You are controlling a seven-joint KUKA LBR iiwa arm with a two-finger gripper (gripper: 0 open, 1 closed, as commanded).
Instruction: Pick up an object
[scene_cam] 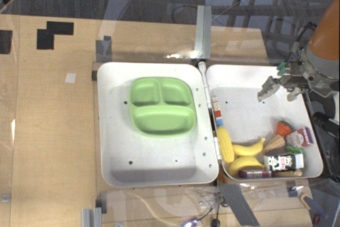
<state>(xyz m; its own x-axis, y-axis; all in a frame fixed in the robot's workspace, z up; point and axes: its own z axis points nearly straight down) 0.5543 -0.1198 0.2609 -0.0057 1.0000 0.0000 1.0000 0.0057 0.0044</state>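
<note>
Nearest the camera, along the right white bin's (pixel 249 109) front edge, a purple marker (pixel 249 173) and a small milk carton (pixel 284 162) are lying beside a yellow plastic banana (pixel 249 149) and a yellow corn cob (pixel 225 144). Just behind them an ice-cream cone toy (pixel 274 142), an orange-red piece (pixel 283 128) and a pink-and-white packet (pixel 299 137) are sitting together. Across the divider, a green three-compartment plate (pixel 161 105) is resting in the left white bin (pixel 114 130). Farther back, the two-finger gripper (pixel 280 86) is hovering over the right bin's rear, fingers spread apart, gripping nothing, well apart from the toys.
</note>
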